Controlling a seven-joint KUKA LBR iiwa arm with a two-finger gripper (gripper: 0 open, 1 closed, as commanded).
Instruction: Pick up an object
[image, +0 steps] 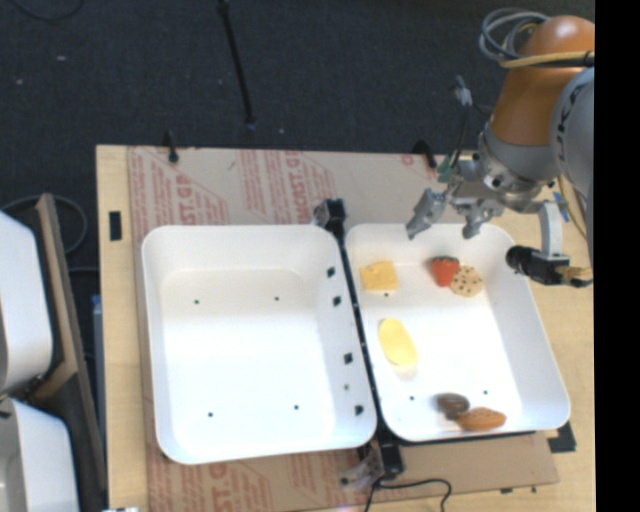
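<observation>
While my gripper (448, 222) hangs over the far rim of the right bin (520, 330), its two fingers are spread apart with nothing between them. Nearest below it, inside that bin, sit a small red piece (445, 270) and, touching its right side, a pale speckled round piece (466, 283); both are too small for me to tell any long axis. Left of them lies a yellow-orange block (379, 276), roughly square. Nearer the camera, a yellow oval (397, 343) lies with its long axis running from the far side toward the near side, slightly tilted. At the near edge, a brownish lump (452, 404) touches an orange piece (481, 419) whose long axis runs left to right. What these items are I cannot make out. The left bin (170, 300) sits just beside, on the surface (230, 185).
</observation>
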